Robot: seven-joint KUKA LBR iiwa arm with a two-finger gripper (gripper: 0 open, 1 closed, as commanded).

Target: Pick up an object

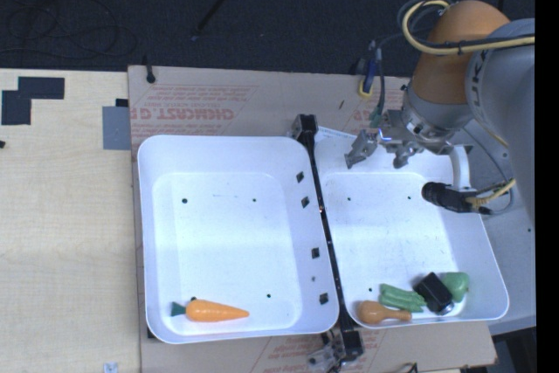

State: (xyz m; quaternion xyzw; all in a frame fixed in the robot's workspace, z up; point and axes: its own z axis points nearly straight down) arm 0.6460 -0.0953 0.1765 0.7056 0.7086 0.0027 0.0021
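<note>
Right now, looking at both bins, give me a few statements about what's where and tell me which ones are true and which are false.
1. The carrot lies in the left bin. True.
2. The carrot sits at the far edge of its bin. False: it lies along the near edge, toward the left corner.
3. The tool is over the far end of the right bin. True.
4. The tool holds the black block. False: the block lies in the right bin's near corner, far from the tool.
5. The green vegetable lies beside the black block. True.
</note>
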